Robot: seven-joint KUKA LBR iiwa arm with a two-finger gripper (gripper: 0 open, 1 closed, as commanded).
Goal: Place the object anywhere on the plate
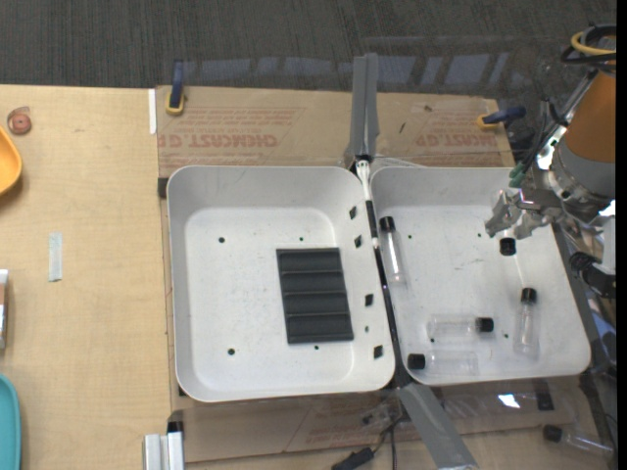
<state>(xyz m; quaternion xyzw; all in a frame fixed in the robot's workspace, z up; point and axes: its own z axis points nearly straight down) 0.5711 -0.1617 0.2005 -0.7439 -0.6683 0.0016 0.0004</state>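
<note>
The left bin (196,360) holds a dark ribbed plate (314,296) at centre, the right bin (573,355) holds several clear black-capped vials (391,250), and the gripper (511,221) hovers at its upper right.

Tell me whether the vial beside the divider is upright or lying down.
Lying down: the vial rests lengthwise on the right bin's floor, its black cap pointing away from the camera.

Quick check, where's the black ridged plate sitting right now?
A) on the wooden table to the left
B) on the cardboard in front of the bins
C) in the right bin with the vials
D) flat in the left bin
D: the black ridged plate lies flat on the floor of the left bin, while the clear vials lie in the right bin under the gripper.
</note>
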